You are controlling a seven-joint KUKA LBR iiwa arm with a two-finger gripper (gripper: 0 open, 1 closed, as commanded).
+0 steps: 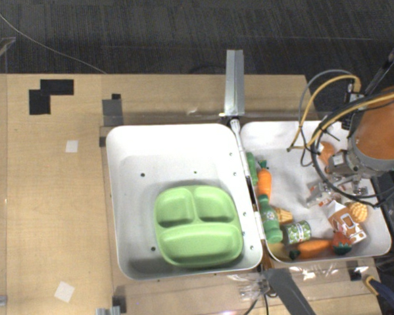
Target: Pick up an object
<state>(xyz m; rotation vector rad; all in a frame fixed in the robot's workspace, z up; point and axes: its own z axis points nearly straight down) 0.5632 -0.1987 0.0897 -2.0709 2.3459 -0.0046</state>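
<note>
Two white bins, green tray, green-labelled can, writing illegible.

No legible text anywhere (labels too small and blurred)

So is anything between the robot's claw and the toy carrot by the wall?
Nothing visible blocks it. The gripper hangs over the right bin, and bare white floor lies between it and the upright carrot at the dividing wall.
</note>
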